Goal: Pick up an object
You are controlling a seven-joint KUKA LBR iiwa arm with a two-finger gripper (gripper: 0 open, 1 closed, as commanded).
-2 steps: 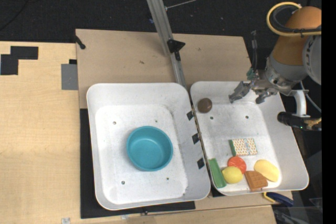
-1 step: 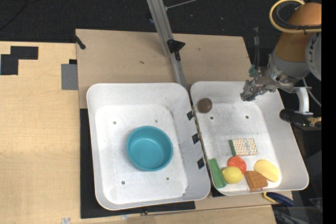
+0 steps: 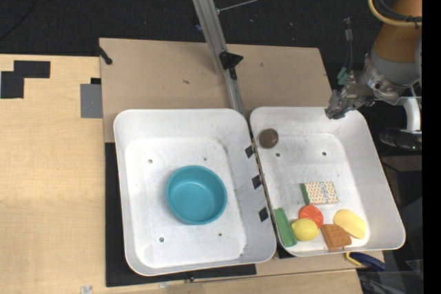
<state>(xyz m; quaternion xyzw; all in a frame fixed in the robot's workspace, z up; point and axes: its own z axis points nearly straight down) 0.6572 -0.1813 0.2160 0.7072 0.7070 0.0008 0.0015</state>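
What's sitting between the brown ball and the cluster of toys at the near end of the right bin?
In the camera view, bare white bin floor separates the brown ball from the patterned card, the nearest of the cluster in the right bin.

We see our arm reaching in from the right side of the view, its orange band uppermost and the grey wrist below it angled down and to the left. Our gripper hangs at the far right corner of the right bin, just over its rim. Nothing shows between its fingers.
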